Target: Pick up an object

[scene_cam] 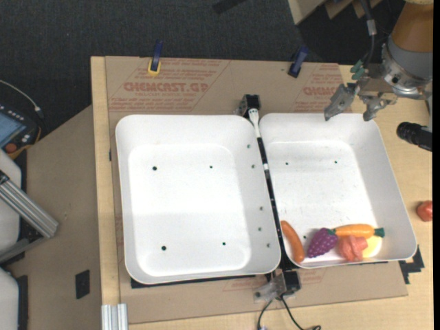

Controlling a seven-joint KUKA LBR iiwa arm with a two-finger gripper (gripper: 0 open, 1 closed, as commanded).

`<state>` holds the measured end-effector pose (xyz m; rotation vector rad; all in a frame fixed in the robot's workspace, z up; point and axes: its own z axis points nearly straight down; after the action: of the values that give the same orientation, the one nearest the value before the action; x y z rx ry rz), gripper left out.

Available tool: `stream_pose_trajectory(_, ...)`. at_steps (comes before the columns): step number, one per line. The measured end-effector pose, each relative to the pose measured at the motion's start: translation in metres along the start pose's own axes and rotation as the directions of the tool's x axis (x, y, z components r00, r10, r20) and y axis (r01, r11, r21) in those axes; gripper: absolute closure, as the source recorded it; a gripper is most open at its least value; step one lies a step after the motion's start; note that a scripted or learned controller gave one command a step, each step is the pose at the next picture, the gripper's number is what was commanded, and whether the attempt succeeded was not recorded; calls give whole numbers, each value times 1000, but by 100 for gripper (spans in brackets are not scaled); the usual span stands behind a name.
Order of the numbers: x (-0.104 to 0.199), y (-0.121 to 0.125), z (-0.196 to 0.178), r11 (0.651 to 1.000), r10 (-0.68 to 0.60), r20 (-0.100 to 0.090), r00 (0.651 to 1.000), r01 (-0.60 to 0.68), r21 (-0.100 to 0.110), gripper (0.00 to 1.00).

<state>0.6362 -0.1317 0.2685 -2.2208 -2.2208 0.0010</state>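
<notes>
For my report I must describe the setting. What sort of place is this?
Probably a robotics lab or test bench. Two white bins sit on a cardboard sheet held by clamps, a robot gripper hangs open above the right bin, and toy food lies in its near corner.

Two white bins sit side by side on a brown board [206, 81]. The left bin [130, 184] shows only its bare floor. In the lower right corner of the right bin [385, 163] lie toy foods close together: an orange sausage [292, 241], purple grapes [321, 243], a carrot [357, 230] and a red piece [351, 248]. The gripper [353, 108] hangs at the upper right, fingers spread with nothing between them, over the right bin's far rim.
</notes>
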Motion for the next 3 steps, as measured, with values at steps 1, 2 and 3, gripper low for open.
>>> stream_pose_trajectory(1, -69, -70, -18, 1000, 9, 3, 1000, -9, 1, 0)
stream_pose_trajectory(2, -95, -119, -219, 1000, 3, 10, 1000, -3, -21, 0)
stream_pose_trajectory(3, -93, -159, -272, 1000, 2, 6, 1000, -2, -13, 0)
